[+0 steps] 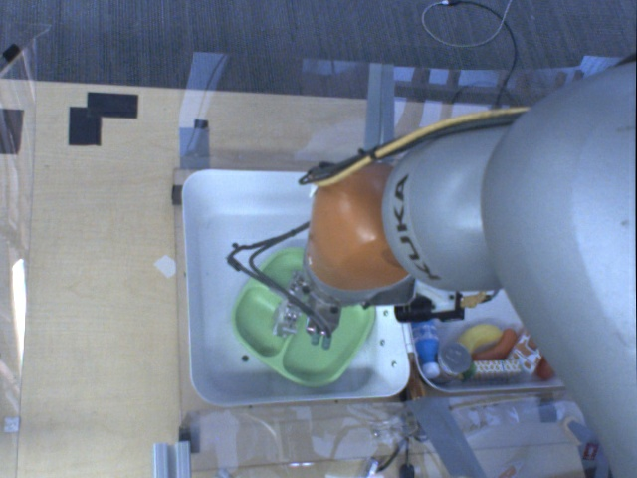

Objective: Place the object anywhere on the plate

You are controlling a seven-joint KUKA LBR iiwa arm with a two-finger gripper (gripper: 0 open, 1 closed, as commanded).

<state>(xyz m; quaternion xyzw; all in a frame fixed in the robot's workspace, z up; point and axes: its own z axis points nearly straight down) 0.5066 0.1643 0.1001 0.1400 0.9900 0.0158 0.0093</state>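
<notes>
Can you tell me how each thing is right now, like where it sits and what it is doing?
green plate: lying flat in the left bin, partly under the arm.
left bin: holds the plate.
right bin: holds a bunch of small things.
banana: lying in the right bin.
gripper: over the plate, pointing down at it.
arm: reaching across both bins.

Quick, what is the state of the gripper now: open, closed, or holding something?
Gripper: cannot be told; it hangs over the green plate in the left bin.
</notes>
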